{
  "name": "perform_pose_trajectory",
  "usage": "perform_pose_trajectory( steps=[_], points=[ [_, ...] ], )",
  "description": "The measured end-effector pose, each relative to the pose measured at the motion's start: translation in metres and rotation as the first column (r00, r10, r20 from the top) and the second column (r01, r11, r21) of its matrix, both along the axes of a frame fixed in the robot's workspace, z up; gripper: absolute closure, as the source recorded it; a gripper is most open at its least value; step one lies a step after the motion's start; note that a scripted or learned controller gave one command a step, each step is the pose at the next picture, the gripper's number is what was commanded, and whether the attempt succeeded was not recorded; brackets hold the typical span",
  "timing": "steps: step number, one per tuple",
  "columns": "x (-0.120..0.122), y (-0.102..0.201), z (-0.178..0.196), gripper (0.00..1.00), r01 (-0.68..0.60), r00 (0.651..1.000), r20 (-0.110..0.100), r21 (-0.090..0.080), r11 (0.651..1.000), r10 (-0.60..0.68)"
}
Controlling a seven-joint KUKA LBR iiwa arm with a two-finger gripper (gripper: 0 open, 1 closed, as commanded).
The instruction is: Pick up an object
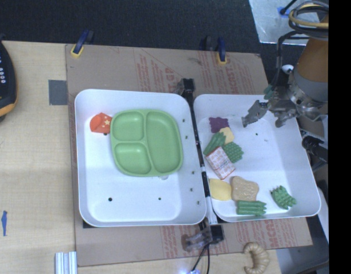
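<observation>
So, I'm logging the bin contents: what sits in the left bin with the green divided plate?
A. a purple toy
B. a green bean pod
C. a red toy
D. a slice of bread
C: a red toy lies in the left bin, touching the left edge of the plate; the purple, bread and green pieces lie in the right bin.

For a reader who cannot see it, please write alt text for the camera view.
A grey robot arm's gripper hovers with fingers spread over the right white bin, which holds small toy foods, among them a purple piece and a bread slice. The left white bin holds a green divided plate and a red toy beside it.
</observation>
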State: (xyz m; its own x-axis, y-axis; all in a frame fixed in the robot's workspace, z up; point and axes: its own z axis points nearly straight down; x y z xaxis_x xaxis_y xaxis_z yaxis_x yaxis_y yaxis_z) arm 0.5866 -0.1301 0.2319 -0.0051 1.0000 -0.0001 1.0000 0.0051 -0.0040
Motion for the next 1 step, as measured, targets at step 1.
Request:
perform_pose_trajectory(
  steps=[1],
  points=[
    [0.0283,0.0223,-0.0655,0.00,-0.003,1.000,-0.005,0.001,1.000,0.003]
  ],
)
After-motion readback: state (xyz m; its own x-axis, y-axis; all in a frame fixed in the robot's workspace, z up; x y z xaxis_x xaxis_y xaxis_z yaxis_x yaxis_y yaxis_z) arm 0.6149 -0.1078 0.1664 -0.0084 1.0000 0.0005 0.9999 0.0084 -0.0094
